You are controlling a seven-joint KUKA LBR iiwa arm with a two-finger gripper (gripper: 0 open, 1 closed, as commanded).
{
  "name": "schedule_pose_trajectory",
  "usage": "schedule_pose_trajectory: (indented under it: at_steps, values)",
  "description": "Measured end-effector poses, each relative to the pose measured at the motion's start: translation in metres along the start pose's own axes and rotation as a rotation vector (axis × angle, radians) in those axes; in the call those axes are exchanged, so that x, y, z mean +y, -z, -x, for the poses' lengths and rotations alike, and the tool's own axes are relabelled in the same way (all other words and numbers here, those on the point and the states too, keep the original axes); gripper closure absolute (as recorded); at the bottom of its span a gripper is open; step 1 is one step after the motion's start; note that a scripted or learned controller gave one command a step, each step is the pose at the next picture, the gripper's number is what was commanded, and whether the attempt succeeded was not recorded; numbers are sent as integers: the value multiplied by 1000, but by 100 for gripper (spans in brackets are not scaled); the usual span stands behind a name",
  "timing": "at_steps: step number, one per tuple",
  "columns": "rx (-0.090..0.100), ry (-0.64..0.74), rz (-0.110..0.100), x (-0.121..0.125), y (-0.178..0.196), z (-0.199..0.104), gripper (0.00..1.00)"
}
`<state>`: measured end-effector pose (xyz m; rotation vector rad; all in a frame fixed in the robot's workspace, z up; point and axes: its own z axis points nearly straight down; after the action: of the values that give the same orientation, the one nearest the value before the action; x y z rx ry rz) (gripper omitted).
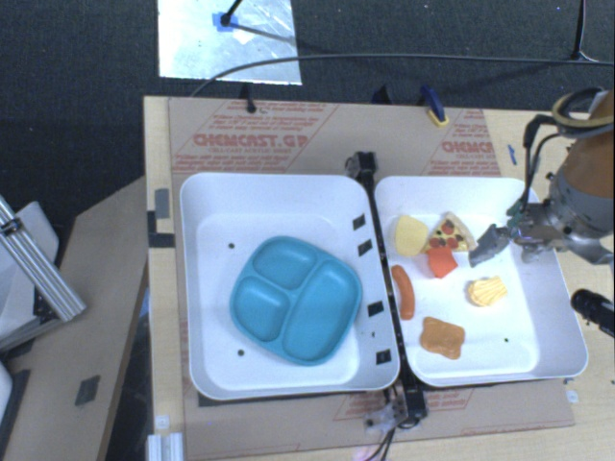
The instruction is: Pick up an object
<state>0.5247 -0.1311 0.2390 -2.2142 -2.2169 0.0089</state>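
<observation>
Toy food pieces are the likely targets, all lying loose in the right-hand shallow white bin (553, 353): a small red block (441, 262) touching a pizza-slice toy (452, 230), a pale yellow rounded piece (411, 235) just beside them, an orange-red sausage-shaped toy (403, 291) lying along the bin's left wall, a ridged yellow piece like a crinkled chip (486, 291), and a flat tan-brown piece like toast (442, 337) nearer the front. They sit mostly apart from one another, which leaves room around each for a grasp from above; the red block and pizza slice are the crowded pair.

The two-finger gripper (490, 245) hangs over the bin's right half, between the pizza slice and the ridged yellow piece, reaching in on the grey arm (586, 205) from the right. One dark finger juts left toward the pizza slice; whether the fingers are spread or pressed together I cannot tell, and nothing is seen between them. I judge the pick not yet made, with the gripper positioned for one of the nearby pieces.

The left-hand white bin (207, 257) holds a blue plastic divided plate (296, 299). Both bins rest on a cardboard sheet (288, 137) laid over the table (106, 248).
</observation>
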Motion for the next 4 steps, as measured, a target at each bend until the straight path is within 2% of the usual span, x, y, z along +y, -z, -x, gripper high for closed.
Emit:
schedule_pose_trajectory:
  at_steps: [1, 2, 3, 4]
  values:
    - [-2, 3, 12, 2, 6, 0, 0]
    - [-1, 0, 7, 3, -56, 4, 0]
    - [-1, 0, 8, -6, -108, 8, 0]
    - [-5, 0, 20, -1, -151, 9, 0]
